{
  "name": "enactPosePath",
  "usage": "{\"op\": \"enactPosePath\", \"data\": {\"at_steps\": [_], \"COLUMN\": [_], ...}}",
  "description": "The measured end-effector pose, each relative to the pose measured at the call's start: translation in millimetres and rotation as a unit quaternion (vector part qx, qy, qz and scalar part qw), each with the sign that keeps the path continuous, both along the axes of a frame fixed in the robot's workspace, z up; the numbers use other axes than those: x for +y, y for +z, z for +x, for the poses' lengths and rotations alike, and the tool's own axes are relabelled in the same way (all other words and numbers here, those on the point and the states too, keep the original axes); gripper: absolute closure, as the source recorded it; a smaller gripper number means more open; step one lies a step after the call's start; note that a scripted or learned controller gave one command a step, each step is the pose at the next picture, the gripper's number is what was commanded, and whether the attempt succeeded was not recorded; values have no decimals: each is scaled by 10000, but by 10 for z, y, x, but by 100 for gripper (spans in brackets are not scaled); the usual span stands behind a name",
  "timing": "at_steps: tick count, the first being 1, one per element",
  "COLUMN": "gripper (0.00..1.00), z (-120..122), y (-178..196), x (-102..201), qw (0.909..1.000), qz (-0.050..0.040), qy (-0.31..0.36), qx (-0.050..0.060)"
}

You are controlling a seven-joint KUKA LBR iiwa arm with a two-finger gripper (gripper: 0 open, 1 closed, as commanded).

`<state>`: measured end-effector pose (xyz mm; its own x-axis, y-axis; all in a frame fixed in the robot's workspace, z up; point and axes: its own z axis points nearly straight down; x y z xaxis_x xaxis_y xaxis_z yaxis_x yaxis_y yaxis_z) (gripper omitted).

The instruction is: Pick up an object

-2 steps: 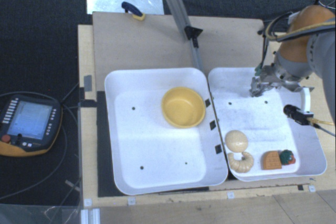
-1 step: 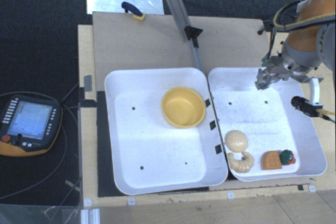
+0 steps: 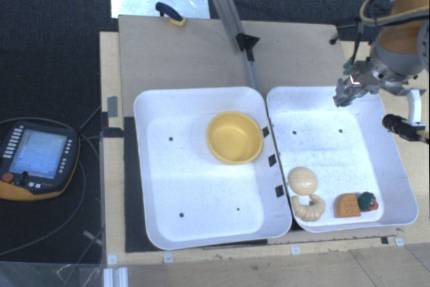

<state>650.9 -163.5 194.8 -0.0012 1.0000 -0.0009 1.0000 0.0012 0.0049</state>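
We see the arm (image 3: 403, 17) bent in from the right, gripper (image 3: 344, 96) hanging over the right bin's (image 3: 336, 138) far edge; its state we cannot tell. Mushroom (image 3: 302, 181), croissant (image 3: 309, 208) and orange biscuit (image 3: 347, 205) lie along the bin's near wall; yellow bowl (image 3: 234, 137) sits in the left bin (image 3: 168, 212)

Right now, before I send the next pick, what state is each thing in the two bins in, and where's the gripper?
yellow bowl: upright, left bin, near its upper right corner.
mushroom toy: lying in right bin, near front edge.
croissant toy: lying against the mushroom toy.
orange cracker toy: flat, front right corner.
green-red toy: beside the cracker.
gripper: over right bin's upper right, holding nothing visible.
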Motion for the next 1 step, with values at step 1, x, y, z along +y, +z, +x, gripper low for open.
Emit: {"op": "enactPosePath", "data": {"at_steps": [1], "gripper": [100], "z": [58], "y": [600], "x": [63], "qw": [10000], "qz": [-1], "qy": [2], "qx": [-7]}}
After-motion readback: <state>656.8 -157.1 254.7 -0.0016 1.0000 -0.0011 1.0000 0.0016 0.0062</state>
